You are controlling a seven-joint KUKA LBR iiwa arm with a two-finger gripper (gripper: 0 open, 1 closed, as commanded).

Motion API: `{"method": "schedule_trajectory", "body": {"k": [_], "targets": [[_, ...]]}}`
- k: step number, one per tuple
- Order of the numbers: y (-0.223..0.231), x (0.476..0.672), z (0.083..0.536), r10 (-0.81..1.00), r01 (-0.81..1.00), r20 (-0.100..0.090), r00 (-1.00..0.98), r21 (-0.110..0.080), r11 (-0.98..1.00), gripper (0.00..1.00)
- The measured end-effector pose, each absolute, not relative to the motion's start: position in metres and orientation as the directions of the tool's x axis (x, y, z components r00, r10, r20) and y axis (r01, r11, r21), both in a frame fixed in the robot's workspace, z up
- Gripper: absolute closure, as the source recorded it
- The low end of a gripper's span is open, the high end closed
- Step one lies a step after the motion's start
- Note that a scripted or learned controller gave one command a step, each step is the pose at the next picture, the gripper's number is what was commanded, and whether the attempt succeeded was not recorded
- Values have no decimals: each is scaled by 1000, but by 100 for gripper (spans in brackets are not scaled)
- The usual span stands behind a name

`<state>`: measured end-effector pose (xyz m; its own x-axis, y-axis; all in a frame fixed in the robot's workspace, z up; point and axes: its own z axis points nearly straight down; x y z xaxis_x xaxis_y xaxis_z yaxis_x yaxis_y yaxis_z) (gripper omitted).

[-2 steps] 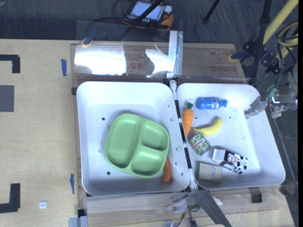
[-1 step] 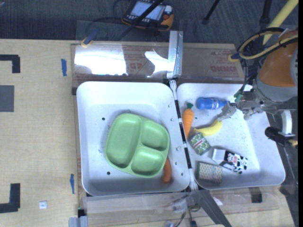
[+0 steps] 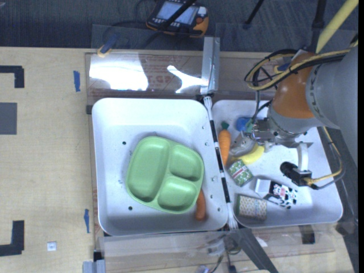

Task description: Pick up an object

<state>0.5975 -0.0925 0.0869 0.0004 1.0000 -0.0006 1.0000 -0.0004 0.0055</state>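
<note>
My gripper point(image 3: 255, 136) hangs low over the back left part of the right bin point(image 3: 324, 209), with the grey arm and its orange band reaching in from the right. Just below it lies a yellow object point(image 3: 253, 154), and a blue object point(image 3: 244, 123) sits right beside it toward the back. An orange carrot point(image 3: 224, 144) with a green top lies along the bin's left wall. A green packet point(image 3: 240, 173) rests nearer the front. I see nothing held between the fingers.
The right bin also holds a small white box point(image 3: 261, 186), a black-and-white patterned item point(image 3: 283, 194) and a woven-patterned cylinder point(image 3: 251, 207) at the front. In the left bin point(image 3: 114, 124) sits a green divided plate point(image 3: 165, 174), with an orange piece point(image 3: 200, 205) by its front right edge.
</note>
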Motion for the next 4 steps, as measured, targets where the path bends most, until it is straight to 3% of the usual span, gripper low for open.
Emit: {"method": "schedule_trajectory", "body": {"k": [1, 2, 3, 4], "targets": [[-133, 584, 87, 1000, 1000, 0, -6, 2, 6, 0], [-133, 586, 98, 1000, 1000, 0, -4, 7, 4, 100], [-145, 619, 191, 998, 998, -1, -69, 2, 69, 100], [-145, 619, 191, 998, 998, -1, -69, 2, 69, 0]]}}
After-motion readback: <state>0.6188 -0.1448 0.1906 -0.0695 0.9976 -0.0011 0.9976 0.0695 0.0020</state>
